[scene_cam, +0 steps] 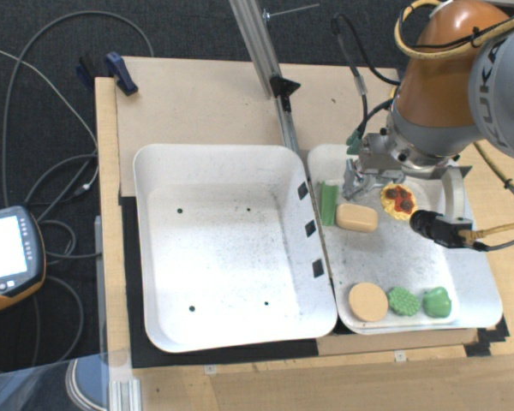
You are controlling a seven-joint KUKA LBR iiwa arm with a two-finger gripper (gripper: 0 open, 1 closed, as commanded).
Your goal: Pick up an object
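**Arm over the right bin, pincer just above a tan block**

Part of a lettered logo shows on the grey arm point(497, 67) at the right edge of the camera view, but it is cut off there and cannot be read whole. No other writing can be made out; the screen of the handheld pendant point(8, 259) at the far left is a white glare.

The gripper point(357, 181) hangs over the upper part of the right bin point(471, 281), close to the wall it shares with the left bin point(214, 247). Whether the pincer is apart or together cannot be told: the wrist body and cables cover most of it, and nothing is seen between its tips.

Just below the gripper lies a tan rounded block point(357, 218), near it, though whether they touch cannot be told. A green flat piece point(328, 204) stands against the bin wall just beside that block. To the right of the gripper, partly under the wrist, sits a small yellow and red item point(398, 201), too hidden to name. Along the bin's near edge, well apart from the gripper, lie a tan round disc point(367, 301), a green knobbly toy point(403, 301) and a green glossy toy point(438, 302), side by side.

A black cylindrical part point(437, 228) with a cable juts from the wrist over the bin.
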